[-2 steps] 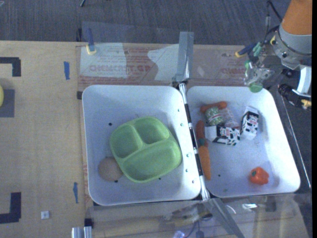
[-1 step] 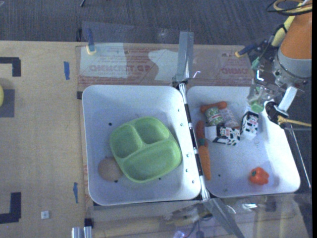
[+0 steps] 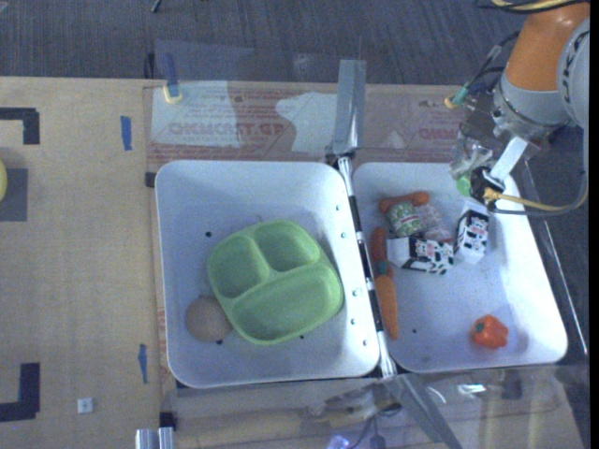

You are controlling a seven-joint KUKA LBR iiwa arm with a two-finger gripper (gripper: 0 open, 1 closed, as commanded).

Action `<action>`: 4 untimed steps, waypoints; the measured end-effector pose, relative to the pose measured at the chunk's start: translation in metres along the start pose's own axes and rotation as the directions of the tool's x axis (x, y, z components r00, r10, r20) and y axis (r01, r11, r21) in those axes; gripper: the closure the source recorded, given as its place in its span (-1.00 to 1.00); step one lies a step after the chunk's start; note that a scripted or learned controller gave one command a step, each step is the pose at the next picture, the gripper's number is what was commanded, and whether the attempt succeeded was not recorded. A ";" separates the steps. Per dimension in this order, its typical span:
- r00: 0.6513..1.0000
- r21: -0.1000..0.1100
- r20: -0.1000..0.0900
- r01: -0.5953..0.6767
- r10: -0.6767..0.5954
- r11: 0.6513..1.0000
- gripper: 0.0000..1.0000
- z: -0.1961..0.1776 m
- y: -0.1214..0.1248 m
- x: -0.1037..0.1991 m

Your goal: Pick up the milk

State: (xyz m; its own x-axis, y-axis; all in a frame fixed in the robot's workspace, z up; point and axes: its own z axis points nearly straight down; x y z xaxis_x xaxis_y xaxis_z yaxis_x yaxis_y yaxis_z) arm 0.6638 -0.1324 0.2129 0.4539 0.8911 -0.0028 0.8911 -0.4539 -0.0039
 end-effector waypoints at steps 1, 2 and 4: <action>0.986 0.001 0.000 -0.166 0.166 0.986 1.00 -0.097 -0.076 -0.060; 0.998 -0.001 0.000 -0.060 0.060 0.998 1.00 -0.141 -0.052 -0.028; 0.841 0.004 0.002 -0.542 0.542 0.841 1.00 -0.149 -0.137 -0.138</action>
